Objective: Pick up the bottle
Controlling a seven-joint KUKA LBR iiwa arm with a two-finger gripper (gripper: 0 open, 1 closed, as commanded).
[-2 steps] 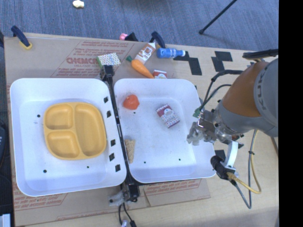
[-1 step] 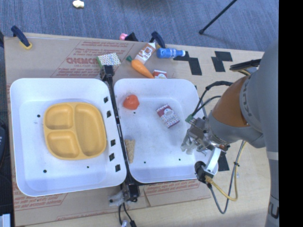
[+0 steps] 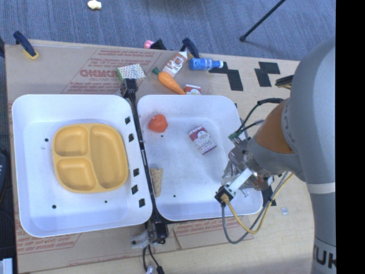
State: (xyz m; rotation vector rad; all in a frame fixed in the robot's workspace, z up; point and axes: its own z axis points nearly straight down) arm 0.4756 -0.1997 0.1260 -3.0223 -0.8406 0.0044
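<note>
Tool (image 3: 235,168) is hovering; apart or together, cannot tell. Bottle (image 3: 202,64) is lying well away from it, not yet grasped.

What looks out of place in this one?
The blue bottle lies on its side outside the bins, on the bench behind the right bin, near a carrot. A yellow scrap sits on the floor.

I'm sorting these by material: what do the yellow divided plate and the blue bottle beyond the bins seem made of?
Yellow divided plate: likely moulded plastic, satin finish; even colour and soft, rounded compartment ridges. Blue bottle: probably plastic, slightly glossy; uniform blue body with a pale highlight, though too small to be sure.
</note>
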